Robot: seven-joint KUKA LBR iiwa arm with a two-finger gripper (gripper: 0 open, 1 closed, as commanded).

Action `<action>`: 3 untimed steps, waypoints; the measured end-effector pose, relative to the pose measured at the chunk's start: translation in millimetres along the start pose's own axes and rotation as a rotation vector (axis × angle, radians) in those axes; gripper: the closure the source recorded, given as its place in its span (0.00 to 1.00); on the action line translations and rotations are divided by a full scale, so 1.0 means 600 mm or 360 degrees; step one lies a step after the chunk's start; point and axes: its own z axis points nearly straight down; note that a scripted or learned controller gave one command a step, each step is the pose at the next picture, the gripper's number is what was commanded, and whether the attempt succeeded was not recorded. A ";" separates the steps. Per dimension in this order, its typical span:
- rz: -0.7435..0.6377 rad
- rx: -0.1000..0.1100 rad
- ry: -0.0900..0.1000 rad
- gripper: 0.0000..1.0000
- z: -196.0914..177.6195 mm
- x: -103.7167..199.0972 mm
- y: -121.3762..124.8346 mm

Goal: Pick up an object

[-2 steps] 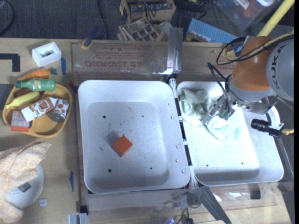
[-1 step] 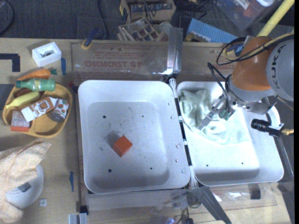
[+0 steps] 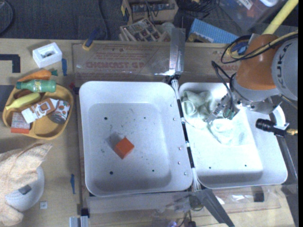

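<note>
Camera view shows my tool (image 3: pixel 222 111) low in the right bin (image 3: pixel 251 174), near that bin's upper left part, under my grey arm (image 3: pixel 279 79) with its orange band. It sits against pale crumpled items: a greenish-white cloth (image 3: pixel 196 103) at its nine o'clock and a translucent whitish wad (image 3: pixel 227 131) at its five o'clock. I cannot tell how far my tool is parted, nor whether it has hold of anything; the tips blur into the pale stuff.

An orange block (image 3: pixel 124 147) lies in the left bin (image 3: pixel 94 103), well apart from my tool, at about its eight o'clock. Between them stand the two bins' adjoining rims.

On the worktop (image 3: pixel 57 150), at the left bin's nine o'clock, a yellow bowl (image 3: pixel 38 129) holds a green bottle (image 3: pixel 37 85) and small packets.
</note>
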 end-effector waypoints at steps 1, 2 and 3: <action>-0.0231 0.0013 0.0008 1.00 -0.145 0.011 0.038; -0.0230 0.0012 0.0007 0.00 -0.146 0.011 0.038; -0.0004 0.0011 0.0007 0.00 0.025 0.001 0.020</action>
